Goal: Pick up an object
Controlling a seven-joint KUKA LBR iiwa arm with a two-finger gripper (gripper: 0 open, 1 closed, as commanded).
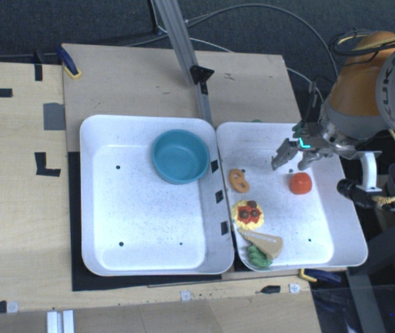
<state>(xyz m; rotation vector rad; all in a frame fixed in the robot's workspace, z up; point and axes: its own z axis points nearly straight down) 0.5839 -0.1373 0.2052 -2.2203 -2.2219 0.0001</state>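
The gripper (pixel 293 160) hangs over the right bin (pixel 336 248) with its two dark fingers spread apart and nothing between them. The nearest candidate is the red tomato-like piece (pixel 300 183), which sits on the bin floor just below the fingertips and slightly toward the arm's side of them.

To do the pick well, the fingers should be centred over that round piece before descending, so that one finger passes on each side of it; as they stand now they look offset from it, though the slanted view makes the height and alignment hard to judge. A round, smooth body is likely to squirt out of an off-centre pinch, so the closing line should run through its middle.

The piece is small, bright red-orange, rounded, and stands well apart from the pretzel (pixel 238 180).
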